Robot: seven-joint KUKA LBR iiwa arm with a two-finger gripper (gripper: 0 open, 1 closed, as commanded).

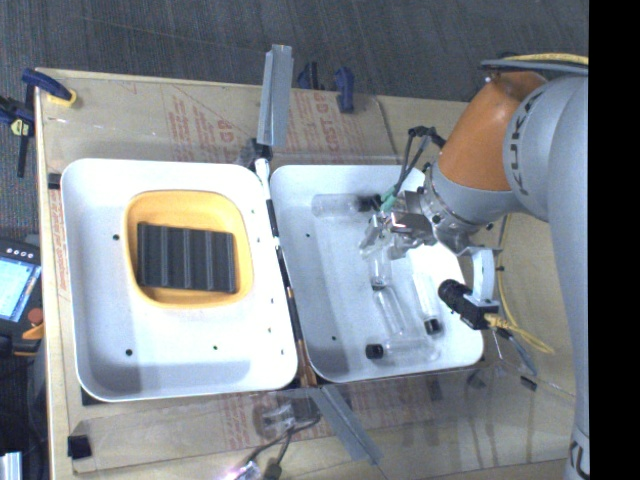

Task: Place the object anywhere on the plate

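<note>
Hard bits first: the gripper (404, 337) has see-through fingers, so against the right bin (330, 338) they nearly vanish. What we can pick out is two small black tips low in that bin, set apart with bare white floor between them. So we read it as spread wide and grasping nothing. The wrist is a tangle of cables and brackets, and we can't sort out what's what in there. The arm (540, 158) is cut off on the right, and a little screen (14, 290) is cut off at the left edge.

Around the bench there's a grey bar (275, 93) sticking up where the two bins meet. Blue clamps (344, 88) sit just beside it, and another clamp (50, 88) is at the top-left corner. Yellow cables (522, 334) trail off beside the right bin. Nothing blocks our look at the left bin (90, 358).

The block (187, 257), dark and ridged, lies flat on the yellow plate (190, 204) in the left bin, well apart from the gripper. Its long axis runs left to right across the view, very slightly tilted. Its grooves run the other way, toward the top and bottom of the view. The plate's rim shows all round it.
</note>
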